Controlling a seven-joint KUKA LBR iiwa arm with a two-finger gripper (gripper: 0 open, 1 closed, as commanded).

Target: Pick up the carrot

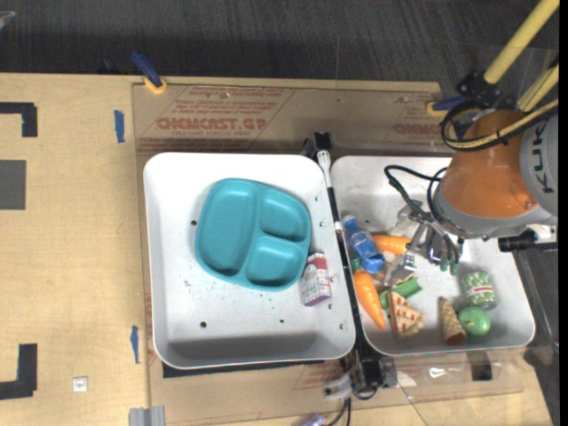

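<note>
Carrot (368, 296) lies in the right bin (519, 331), along its left wall, beside the pizza slice (406, 313) and below the blue bottle (364, 247). Gripper (424, 247) hangs over the bin's middle; how far open it is cannot be told. Nothing visibly held.

Two shallow white bins sit side by side — the left bin (169, 264) at centre frame, the right bin (515, 327) toward the right edge. The left bin holds one teal divided plate (251, 232) and one small packet (315, 284). The right bin holds two carrots (369, 298) (391, 242), one blue bottle (364, 247), one pizza slice (406, 313), one green apple (477, 322) and one green-patterned can (477, 285) — other small pieces there are too cluttered to count.
</note>
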